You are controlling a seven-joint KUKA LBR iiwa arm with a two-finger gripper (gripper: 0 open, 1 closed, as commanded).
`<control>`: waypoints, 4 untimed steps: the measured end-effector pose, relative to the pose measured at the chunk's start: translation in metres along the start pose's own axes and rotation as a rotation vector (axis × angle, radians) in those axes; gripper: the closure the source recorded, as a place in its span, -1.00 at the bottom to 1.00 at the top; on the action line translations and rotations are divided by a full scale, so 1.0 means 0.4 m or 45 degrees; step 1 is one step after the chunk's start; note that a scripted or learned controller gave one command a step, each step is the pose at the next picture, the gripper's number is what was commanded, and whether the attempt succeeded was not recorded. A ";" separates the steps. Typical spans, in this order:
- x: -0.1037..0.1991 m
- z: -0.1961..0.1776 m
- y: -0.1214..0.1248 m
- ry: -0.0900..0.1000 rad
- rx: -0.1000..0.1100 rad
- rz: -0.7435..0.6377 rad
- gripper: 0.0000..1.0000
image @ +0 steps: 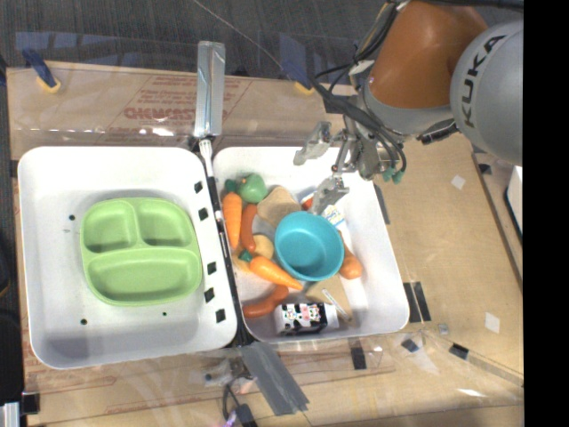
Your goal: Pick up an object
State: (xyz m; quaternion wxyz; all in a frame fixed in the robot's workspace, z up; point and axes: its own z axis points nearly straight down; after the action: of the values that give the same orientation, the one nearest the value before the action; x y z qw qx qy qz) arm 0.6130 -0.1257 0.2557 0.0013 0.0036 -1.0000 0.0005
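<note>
We see the tool [322, 169] spread wide, gripping nothing, over the right bin [384, 265] near the blue bowl [308, 245].

Tray [140, 250] in L bin [44, 238]; bowl [308, 245] (on carrots [267, 270]) in R bin [387, 283]

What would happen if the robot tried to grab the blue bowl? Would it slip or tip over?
The blue bowl looks like smooth hard plastic, so it would probably stay stiff and might slip between the fingers. It rests on top of carrots and other toys, so a push would likely tip or slide it. It is probably light.
</note>
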 end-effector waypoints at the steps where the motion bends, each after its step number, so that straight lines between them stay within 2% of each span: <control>1: -0.015 0.409 0.051 0.005 -0.002 0.319 -1.00; 2: -0.019 0.388 0.054 0.005 0.000 0.308 1.00; 3: -0.002 0.160 0.187 -0.005 -0.002 0.593 1.00; 4: -0.041 0.163 0.184 -0.004 -0.001 0.122 1.00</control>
State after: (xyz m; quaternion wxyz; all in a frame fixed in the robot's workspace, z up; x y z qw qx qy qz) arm 0.6287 -0.0522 0.1903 -0.0003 -0.0443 -0.9990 0.0001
